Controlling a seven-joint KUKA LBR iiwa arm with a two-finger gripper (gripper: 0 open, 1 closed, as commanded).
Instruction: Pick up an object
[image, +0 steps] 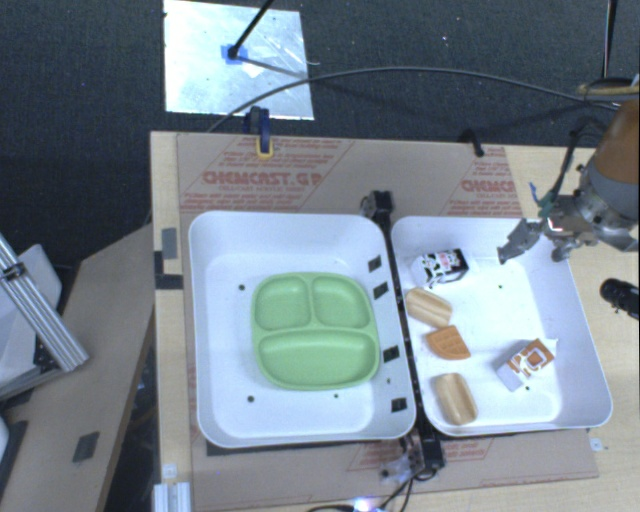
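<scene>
The right bin (575, 300) holds a black-and-white carton (442, 265), a tan bread roll (428, 307), an orange wedge (448, 344), a tan oblong piece (456, 398) and a small grey and orange box (525, 363). My gripper (538, 243) hangs over the bin's far right part, well right of the carton. Its two fingers are spread apart with nothing between them.
The left bin (220, 250) carries a green divided plate (314, 329). A cardboard sheet (300, 165) lies under both bins. A blue and yellow clamp (261, 130) sits at the back edge. An aluminium frame (35, 310) stands at the far left.
</scene>
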